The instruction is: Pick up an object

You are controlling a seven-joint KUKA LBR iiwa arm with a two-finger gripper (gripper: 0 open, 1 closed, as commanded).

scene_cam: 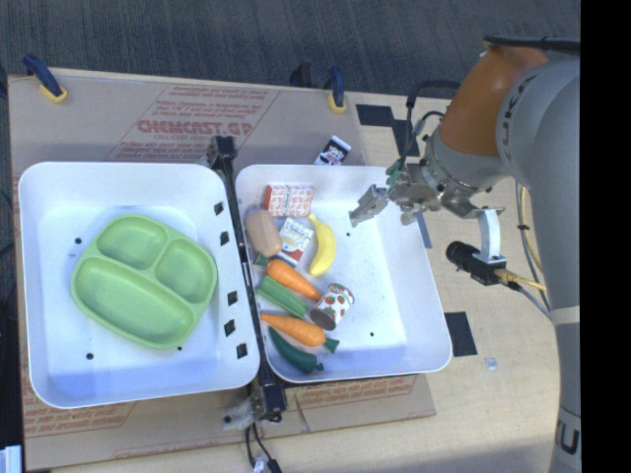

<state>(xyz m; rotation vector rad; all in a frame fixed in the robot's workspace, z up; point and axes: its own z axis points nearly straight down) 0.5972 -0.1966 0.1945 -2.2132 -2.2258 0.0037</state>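
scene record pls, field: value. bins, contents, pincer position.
left bin: green divided plate
right bin: banana, two carrots, small carton, other toy food piled along its left side
pincer: above the right bin's upper right part, nothing seen between its fingers
arm: reaching in from the right
task status: no object picked up yet

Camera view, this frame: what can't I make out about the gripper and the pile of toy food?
- Gripper: small and blurred above the right bin; open or shut, undecidable.
- Green vegetable: partly under the lower carrot.
- Small cartons: print too small to read.
- Arm: cut off by the right edge.
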